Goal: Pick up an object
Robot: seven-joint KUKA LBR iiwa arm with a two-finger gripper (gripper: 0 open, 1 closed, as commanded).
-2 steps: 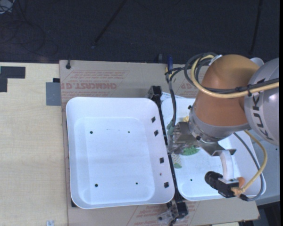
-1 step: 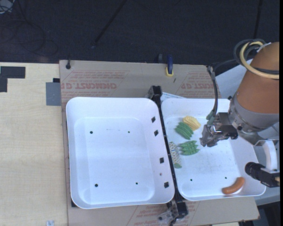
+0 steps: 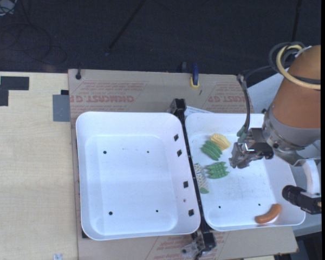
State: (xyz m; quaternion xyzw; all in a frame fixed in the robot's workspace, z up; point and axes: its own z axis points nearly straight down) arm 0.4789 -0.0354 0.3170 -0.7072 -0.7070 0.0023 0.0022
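In the right bin (image 3: 244, 207) lie a yellow corn-like piece (image 3: 220, 141), a green pod (image 3: 210, 150) beside it, another green pod (image 3: 216, 170) lower down, a small pale ridged piece (image 3: 199, 171) by the divider, and an orange sausage-shaped piece (image 3: 268, 214) near the front right corner. My gripper (image 3: 239, 158) hangs over the middle of the right bin, just right of the green pods and the corn. Nothing shows between its tips.
The left bin (image 3: 130, 177) lies alongside, split from the right one by a black clamp strip (image 3: 187, 167). Both sit on a cardboard sheet (image 3: 124, 91). The arm's orange and grey body (image 3: 298, 107) looms over the right bin's right side.
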